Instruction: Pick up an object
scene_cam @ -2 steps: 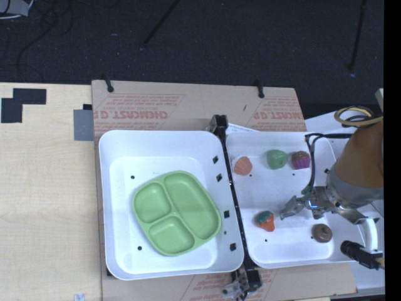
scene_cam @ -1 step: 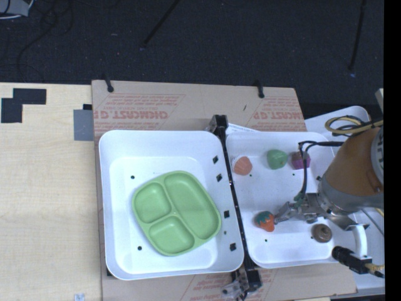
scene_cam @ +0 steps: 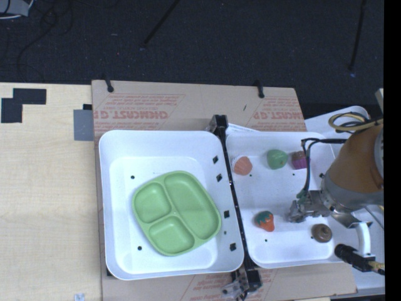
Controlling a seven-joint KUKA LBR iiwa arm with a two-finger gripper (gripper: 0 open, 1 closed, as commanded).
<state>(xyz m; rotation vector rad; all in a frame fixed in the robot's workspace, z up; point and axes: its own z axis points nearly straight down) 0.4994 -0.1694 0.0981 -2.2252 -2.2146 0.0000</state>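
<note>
The right bin [scene_cam: 285,256] holds several small objects: an orange-pink lump [scene_cam: 243,165], a green ball [scene_cam: 276,158], a purple piece [scene_cam: 299,161], a red and orange strawberry-like toy [scene_cam: 265,220] and a brown round piece [scene_cam: 322,232]. My gripper [scene_cam: 302,210] hangs low over the right bin's middle, just right of the red toy and left of the brown piece. The arm's grey body with its orange band [scene_cam: 357,171] covers the bin's right side. I see nothing between the fingers.
The left bin [scene_cam: 119,155] holds a green divided plate [scene_cam: 176,212]. A black divider [scene_cam: 229,193] runs between the bins. Cardboard lies under both bins, and cables lie at the right.
</note>
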